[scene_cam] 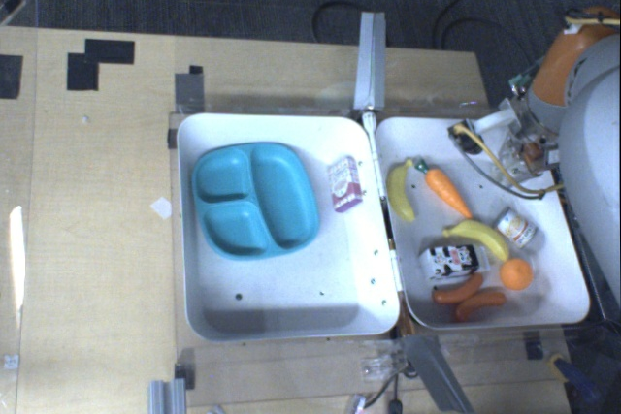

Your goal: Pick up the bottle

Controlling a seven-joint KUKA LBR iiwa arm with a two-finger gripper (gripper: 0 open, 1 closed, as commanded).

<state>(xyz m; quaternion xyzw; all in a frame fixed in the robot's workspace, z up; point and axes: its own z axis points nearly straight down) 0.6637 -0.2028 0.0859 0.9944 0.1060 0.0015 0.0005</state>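
Bottle [515, 229]: small, light-coloured, lying on its side in the bin on the view's right [572, 305], toward that bin's right wall. Touching or just beside the tip of the curved banana [477, 238] on its left; contact cannot be told. Above and just apart from the orange [516, 274].

Other contents of the same bin: second banana [401, 189] along the left wall, carrot [446, 192] just beside it, black-and-white packet [451, 259] under the curved banana, two reddish sausages [470, 298] near the front wall.

Bin on the view's left [291, 315]: blue divided plate [255, 199] in the left half, small pink-and-white carton [344, 184] near the right wall.

Arm [594, 141]: entering from the view's right, orange band [563, 63] at the top, wrist and cables over the far right corner of the right bin. Jaws: located at that corner, well apart from the bottle, with nothing seen held. Spread or pressed together: cannot be told from this view

Bench [97, 257]: light wood, carrying both bins side by side
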